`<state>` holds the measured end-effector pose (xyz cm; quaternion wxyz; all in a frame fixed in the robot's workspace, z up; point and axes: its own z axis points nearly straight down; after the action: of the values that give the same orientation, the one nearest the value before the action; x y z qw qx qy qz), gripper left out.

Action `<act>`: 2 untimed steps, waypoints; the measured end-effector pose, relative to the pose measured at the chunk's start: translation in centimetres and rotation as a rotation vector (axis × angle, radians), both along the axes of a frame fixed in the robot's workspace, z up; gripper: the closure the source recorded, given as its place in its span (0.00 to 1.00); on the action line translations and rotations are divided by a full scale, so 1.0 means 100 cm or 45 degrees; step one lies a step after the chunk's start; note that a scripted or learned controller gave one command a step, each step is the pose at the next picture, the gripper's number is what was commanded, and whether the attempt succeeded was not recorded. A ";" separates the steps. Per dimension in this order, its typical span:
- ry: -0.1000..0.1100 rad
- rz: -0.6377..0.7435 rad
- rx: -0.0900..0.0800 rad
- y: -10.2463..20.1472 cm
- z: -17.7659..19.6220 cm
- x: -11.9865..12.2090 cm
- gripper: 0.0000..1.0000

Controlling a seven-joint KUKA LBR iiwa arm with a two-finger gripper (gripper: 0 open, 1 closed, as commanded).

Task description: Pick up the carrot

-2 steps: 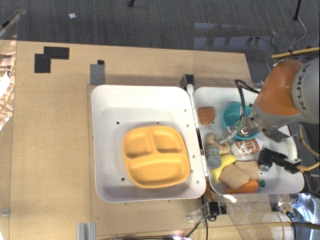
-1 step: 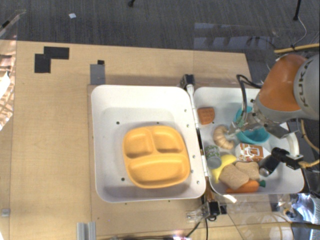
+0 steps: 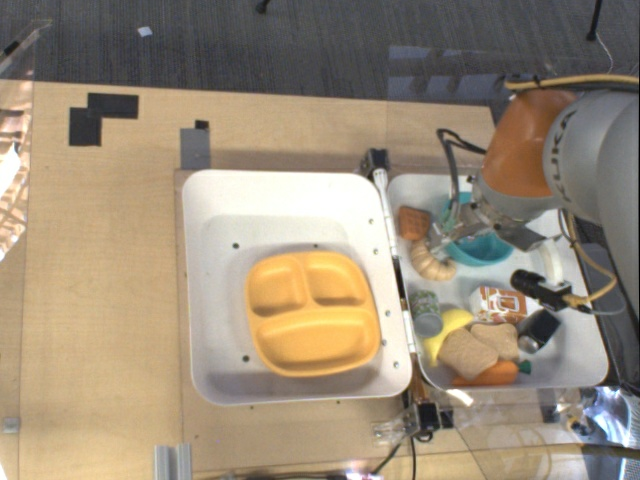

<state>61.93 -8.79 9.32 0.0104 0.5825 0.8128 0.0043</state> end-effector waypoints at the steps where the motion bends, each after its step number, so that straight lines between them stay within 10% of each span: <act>1: 0.019 -0.870 0.020 0.032 0.093 -0.032 1.00; 2: 0.024 -1.432 0.021 0.006 0.059 -0.048 1.00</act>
<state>57.08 -8.16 15.26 -0.0007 0.9261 0.3772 -0.0006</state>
